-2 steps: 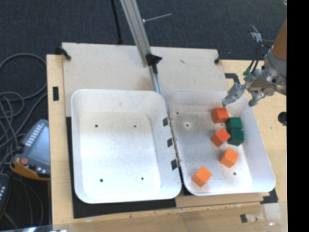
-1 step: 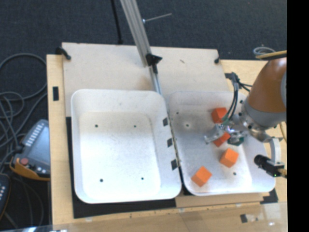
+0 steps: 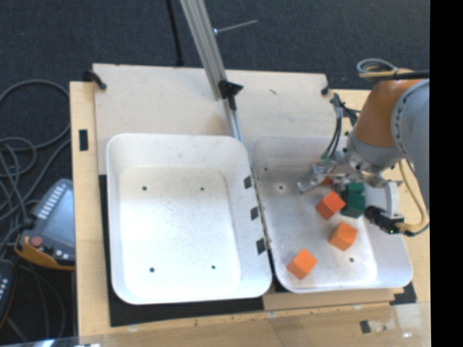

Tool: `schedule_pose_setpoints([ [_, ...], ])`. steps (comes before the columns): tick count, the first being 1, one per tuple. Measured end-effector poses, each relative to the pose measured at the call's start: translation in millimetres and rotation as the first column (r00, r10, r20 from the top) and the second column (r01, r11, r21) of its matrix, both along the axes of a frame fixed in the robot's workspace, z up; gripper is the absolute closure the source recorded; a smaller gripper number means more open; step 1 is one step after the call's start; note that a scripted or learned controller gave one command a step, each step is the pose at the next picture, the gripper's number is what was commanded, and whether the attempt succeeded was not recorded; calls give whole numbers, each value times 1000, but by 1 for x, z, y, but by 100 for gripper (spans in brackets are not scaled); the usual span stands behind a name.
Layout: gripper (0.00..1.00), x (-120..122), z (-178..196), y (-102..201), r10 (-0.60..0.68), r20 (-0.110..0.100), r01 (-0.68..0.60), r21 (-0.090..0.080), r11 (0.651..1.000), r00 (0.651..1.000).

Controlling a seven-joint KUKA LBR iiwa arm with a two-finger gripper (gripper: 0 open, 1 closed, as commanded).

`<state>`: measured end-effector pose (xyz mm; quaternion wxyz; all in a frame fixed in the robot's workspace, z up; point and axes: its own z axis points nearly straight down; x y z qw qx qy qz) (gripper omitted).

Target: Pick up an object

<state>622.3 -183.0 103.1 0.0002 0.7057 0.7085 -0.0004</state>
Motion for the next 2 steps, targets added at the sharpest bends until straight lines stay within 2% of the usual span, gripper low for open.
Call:
schedule_pose_setpoints([
  [1, 0, -38, -4, 24, -4, 8, 4, -4, 1000, 1000],
  [2, 0, -90, -5, 42, -6, 2, 6, -1, 1000, 1000],
])
